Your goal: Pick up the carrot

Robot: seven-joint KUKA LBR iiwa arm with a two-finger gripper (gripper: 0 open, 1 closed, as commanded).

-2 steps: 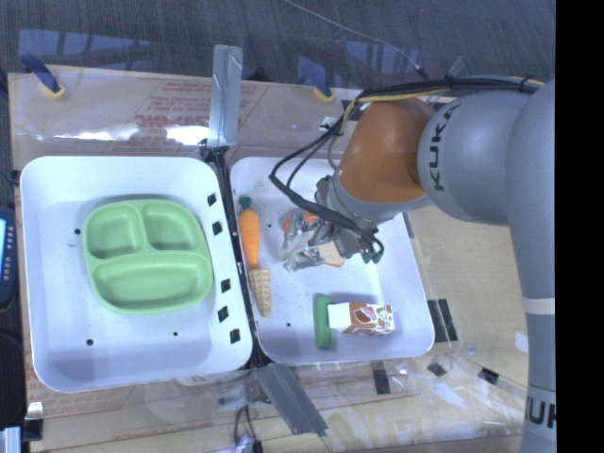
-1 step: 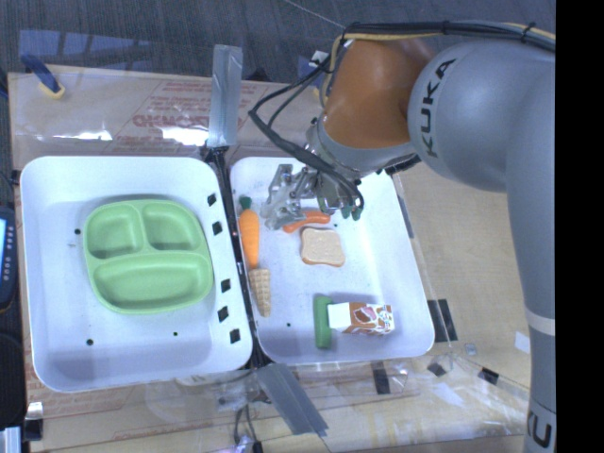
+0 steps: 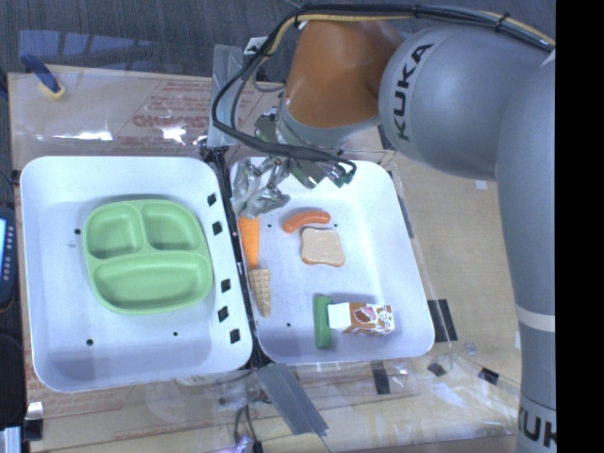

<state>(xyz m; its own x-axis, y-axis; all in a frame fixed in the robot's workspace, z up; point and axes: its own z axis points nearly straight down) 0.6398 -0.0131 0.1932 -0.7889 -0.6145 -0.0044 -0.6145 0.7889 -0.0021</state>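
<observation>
The carrot (image 3: 249, 242) is a short orange stick lying lengthwise along the left wall of the right bin (image 3: 401, 243). My gripper (image 3: 253, 192) hangs just beyond the carrot's far end, its metal fingers pointing down at the bin floor. The fingers look spread apart with nothing between them. The carrot lies flat on the bin floor, a little nearer to me than the fingertips.
A sausage (image 3: 307, 219), a toast slice (image 3: 322, 247), an ice-cream cone (image 3: 260, 291) and a green-ended carton (image 3: 354, 319) also lie in the right bin. The left bin (image 3: 47, 253) holds a green divided plate (image 3: 148, 255). The arm's bulk overhangs the right bin's far edge.
</observation>
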